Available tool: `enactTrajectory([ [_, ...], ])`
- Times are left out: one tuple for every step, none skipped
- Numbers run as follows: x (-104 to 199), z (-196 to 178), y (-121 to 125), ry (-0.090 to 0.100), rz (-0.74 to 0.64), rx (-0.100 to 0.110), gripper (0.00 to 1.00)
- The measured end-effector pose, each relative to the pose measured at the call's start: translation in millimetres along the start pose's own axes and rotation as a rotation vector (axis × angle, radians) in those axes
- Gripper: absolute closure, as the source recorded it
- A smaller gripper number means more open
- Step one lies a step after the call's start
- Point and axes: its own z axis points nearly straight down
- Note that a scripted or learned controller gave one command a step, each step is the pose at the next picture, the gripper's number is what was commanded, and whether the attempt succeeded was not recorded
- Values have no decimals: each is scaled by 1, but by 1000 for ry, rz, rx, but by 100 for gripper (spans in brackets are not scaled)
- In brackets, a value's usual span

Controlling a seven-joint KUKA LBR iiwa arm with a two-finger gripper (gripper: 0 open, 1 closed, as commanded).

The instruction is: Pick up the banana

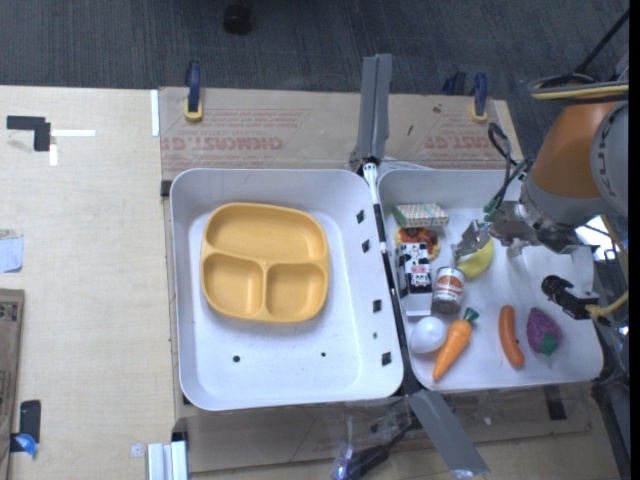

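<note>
Your pincer [478, 238] hovers in the right bin [560, 363], its fingers spread around the banana [479, 258]. One jar [449, 290], one carrot [452, 345] and one sausage [510, 335] crowd nearby. The left bin [270, 368] holds one yellow tray [265, 261], with bare floor around it.

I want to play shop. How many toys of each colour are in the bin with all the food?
Orange: 2, the carrot and sausage
Yellow: 1, the banana
White: 1, the egg
Purple: 1, the eggplant
Mixed colours: 3, the box, packet, can
Total: 8
</note>
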Motion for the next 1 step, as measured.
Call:
enactTrajectory([
  [-2, -9, 0, 0, 4, 0, 100],
])
